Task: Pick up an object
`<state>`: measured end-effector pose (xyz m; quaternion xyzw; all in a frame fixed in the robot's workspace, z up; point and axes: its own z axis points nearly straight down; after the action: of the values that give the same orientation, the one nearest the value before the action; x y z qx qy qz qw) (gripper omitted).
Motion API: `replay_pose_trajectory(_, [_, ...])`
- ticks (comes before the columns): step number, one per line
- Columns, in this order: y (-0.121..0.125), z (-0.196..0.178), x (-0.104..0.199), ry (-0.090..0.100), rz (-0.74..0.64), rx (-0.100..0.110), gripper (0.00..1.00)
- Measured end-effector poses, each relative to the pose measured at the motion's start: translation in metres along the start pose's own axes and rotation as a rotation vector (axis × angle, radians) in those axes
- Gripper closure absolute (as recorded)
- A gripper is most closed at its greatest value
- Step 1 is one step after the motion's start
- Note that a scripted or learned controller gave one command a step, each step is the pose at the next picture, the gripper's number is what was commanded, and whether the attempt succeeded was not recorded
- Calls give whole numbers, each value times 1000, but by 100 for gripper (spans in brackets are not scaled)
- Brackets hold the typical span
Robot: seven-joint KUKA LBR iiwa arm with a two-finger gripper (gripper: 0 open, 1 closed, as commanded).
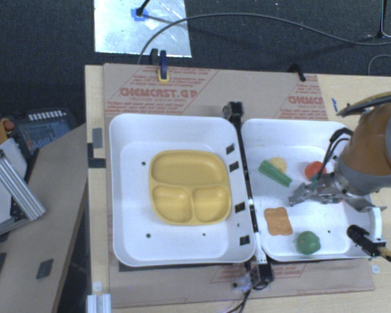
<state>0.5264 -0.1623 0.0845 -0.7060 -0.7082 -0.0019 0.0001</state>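
Note:
The right bin point(293, 130) holds several small objects. A green stick point(274, 173) lies beside a small yellow piece point(279, 163). A red-orange round piece point(314, 169) sits farther right. An orange flat slab point(278, 221) and a green ball point(307, 242) lie near the front wall. My gripper point(302, 193) hangs low over the middle of this bin, between the green stick and the orange slab, pointing left. Nothing is visibly held in it.
The left bin point(127, 175) carries a yellow divided plate point(189, 186). A black divider with clips point(242, 181) runs between the bins. The arm's grey and orange wrist point(373, 154) covers the right bin's right side. Cables lie beyond the bench.

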Motion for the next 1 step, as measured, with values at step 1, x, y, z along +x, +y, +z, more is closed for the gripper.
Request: replay_pose_trajectory(1, [0,-11,-1,-2,1,0,100])
